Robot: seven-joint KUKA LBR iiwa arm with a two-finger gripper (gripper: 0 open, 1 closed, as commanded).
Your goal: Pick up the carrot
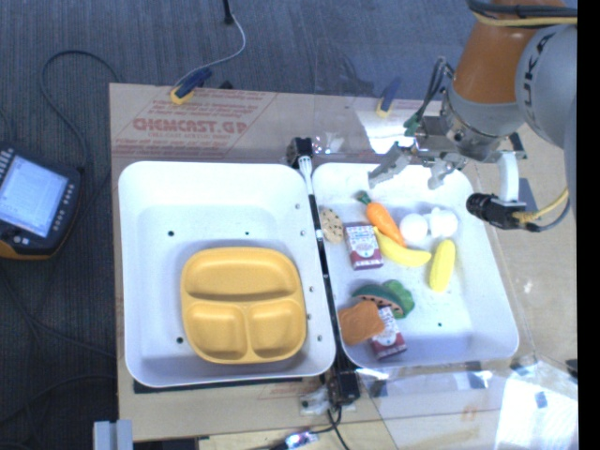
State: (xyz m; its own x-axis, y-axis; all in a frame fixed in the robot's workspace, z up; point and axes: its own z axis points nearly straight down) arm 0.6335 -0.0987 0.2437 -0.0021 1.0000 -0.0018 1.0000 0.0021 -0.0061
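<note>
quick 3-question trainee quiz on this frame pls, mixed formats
1. True or false: the two-finger gripper is shut on the orange toy carrot.
2. Which white bin holds the yellow compartment tray? A) the one on the camera view's left B) the one on its right
3. Fill in: the carrot lies in the ____ bin, above the yellow toy banana.

Key
1. False: the fingers hang spread above the carrot, nothing between them.
2. A, the left white bin.
3. Right: the right white bin.

Dark grey carpet floor [394,17], black cable [75,64] (looping), handheld screen [33,200] left
</note>
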